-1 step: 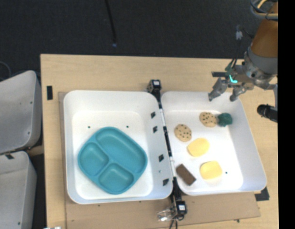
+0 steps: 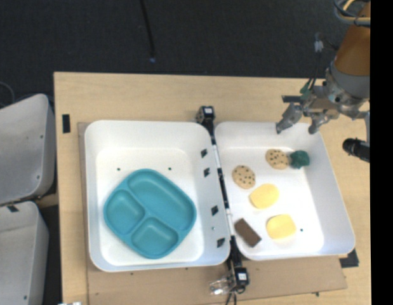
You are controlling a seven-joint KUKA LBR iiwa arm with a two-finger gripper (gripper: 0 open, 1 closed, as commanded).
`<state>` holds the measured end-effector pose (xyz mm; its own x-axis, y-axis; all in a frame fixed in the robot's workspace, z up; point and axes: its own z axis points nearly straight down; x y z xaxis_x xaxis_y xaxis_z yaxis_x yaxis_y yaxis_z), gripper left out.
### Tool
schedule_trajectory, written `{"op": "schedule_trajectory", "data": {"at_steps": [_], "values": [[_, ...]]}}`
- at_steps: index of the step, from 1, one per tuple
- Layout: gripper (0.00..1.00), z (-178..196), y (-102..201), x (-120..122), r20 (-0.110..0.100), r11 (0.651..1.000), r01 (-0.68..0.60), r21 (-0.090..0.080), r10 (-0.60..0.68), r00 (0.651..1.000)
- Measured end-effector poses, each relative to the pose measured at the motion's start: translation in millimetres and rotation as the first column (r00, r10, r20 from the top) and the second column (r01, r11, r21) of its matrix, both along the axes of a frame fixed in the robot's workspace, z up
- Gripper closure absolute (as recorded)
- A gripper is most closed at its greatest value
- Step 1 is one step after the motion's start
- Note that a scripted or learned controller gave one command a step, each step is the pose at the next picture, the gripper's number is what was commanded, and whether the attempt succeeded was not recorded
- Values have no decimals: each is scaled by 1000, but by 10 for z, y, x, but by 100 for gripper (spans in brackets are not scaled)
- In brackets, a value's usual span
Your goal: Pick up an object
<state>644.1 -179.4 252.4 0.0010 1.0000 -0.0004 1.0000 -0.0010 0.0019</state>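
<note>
— What sits at the left of the frame?
— A teal divided plate in the left bin.
— And to the right?
— Two cookies, two yellow pieces, a brown block and a green piece in the right bin. At upper right, the claw hangs apart, clamped on nothing.

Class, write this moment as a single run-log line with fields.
gripper: open, above right bin's far edge, holding nothing | right bin: two cookies, two yellow pieces, brown block, green item | left bin: teal tray
</note>
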Motion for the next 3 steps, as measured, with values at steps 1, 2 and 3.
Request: {"op": "schedule_trajectory", "data": {"at_steps": [1,2,3], "values": [[0,-570,27,-86,-5,1000,0,-1,0,1000],[0,-1061,51,-181,-4,1000,2,-2,-2,1000],[0,-1527,39,-180,-2,1000,5,-2,-5,1000]]}}
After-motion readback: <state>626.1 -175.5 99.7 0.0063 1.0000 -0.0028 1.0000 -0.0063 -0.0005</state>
